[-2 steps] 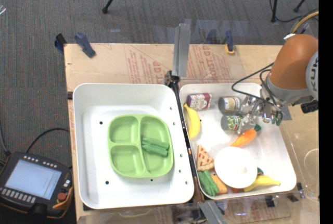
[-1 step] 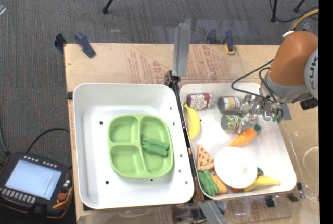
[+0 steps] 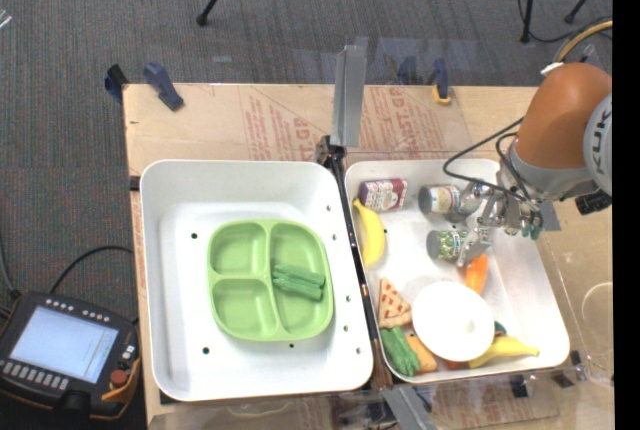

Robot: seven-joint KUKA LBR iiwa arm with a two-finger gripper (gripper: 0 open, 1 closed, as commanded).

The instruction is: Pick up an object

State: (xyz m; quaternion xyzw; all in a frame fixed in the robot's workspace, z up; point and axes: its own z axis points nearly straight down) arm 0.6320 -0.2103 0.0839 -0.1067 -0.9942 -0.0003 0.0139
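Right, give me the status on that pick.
Done: the gripper has reached the right bin, low among the cans. In hand: nothing visibly held; it sits just above the small can, with another can beside it. Left: closing on an object and lifting it.

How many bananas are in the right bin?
2: one banana against the right bin's left wall, another banana at the white plate's near-right edge. Others may be hidden.
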